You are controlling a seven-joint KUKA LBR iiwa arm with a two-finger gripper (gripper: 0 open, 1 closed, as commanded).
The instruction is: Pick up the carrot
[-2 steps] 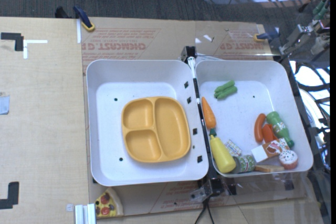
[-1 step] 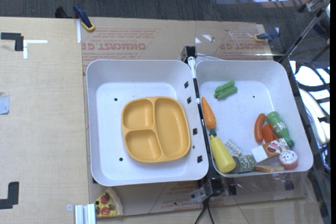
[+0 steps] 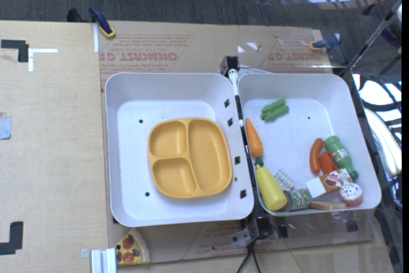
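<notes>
White bins sit side by side. At the left, the left bin (image 3: 121,156) holds a yellow divided plate (image 3: 190,157). At the right, the right bin (image 3: 291,137) holds the carrot (image 3: 254,139) along its left wall, a yellow bottle (image 3: 270,189) just below it, green beans (image 3: 275,109) higher up, and mixed toy food in the lower right corner.

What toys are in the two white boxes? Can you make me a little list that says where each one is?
left bin: yellow divided plate
right bin: all the toy food
carrot: by the right bin's left wall, stem toward the bottom
green beans: upper middle
yellow bottle: just below the carrot
hot dog: right side, beside a green bottle
pizza slice: on the bench, below the left bin
</notes>
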